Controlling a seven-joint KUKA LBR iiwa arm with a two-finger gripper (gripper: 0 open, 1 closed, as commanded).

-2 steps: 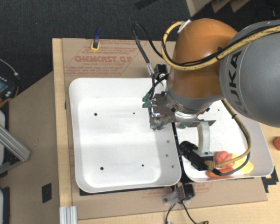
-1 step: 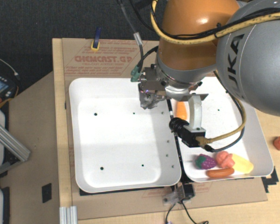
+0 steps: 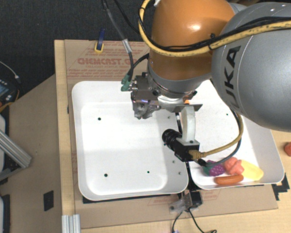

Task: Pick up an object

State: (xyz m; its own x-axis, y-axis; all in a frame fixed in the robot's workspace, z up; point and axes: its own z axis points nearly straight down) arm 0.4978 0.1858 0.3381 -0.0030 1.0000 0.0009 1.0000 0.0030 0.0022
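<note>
We see the gripper hanging low over bare white floor at the far right of the left bin. We cannot tell whether it is open or closed. The toys to pick lie bunched against the near wall of the right bin, well apart from it: purple grapes, a pink lump, a yellow piece and a red sausage. We judge that such crowding hinders a clean grip.
</note>
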